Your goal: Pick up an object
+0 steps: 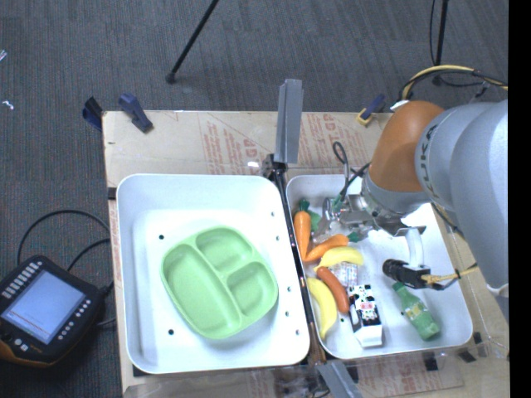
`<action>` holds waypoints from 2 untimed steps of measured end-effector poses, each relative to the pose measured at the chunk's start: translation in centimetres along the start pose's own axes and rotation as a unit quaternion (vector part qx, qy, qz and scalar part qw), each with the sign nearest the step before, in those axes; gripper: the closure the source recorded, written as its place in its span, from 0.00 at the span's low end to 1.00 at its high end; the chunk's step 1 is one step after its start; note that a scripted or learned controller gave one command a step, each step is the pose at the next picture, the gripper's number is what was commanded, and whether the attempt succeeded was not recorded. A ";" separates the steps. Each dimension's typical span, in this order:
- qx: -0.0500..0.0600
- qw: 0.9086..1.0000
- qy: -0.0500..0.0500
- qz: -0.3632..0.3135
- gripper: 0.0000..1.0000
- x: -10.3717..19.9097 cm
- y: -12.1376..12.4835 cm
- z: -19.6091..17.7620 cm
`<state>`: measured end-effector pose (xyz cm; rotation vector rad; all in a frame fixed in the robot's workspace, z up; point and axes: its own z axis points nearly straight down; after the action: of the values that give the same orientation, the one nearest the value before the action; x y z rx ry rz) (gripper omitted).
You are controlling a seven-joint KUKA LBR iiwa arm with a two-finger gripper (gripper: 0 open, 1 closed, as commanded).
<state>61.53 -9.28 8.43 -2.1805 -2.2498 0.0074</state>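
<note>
My pincer point(344, 216) hovered over the carrot point(302, 226) in the right bin point(452, 326); its state was indeterminable. Nothing was lifted yet.

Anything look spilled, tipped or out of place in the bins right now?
Nothing stands out. The green divided plate lies flat in the left bin; the toy food, including the green bottle, lies jumbled inside the right bin.

Dark grey carpet floor point(124, 31), tripod leg point(199, 31) across it, cardboard-topped bench point(216, 139), blue clamps point(133, 110) at its edge
</note>
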 end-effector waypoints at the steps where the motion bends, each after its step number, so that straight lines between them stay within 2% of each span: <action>1: 0.003 1.000 0.001 0.002 1.00 -0.1 -0.1 -0.7; 2: -0.001 0.997 -0.001 -0.081 1.00 1.2 -2.4 -10.5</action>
<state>59.19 -8.16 18.95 -1.9929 -2.4213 0.0051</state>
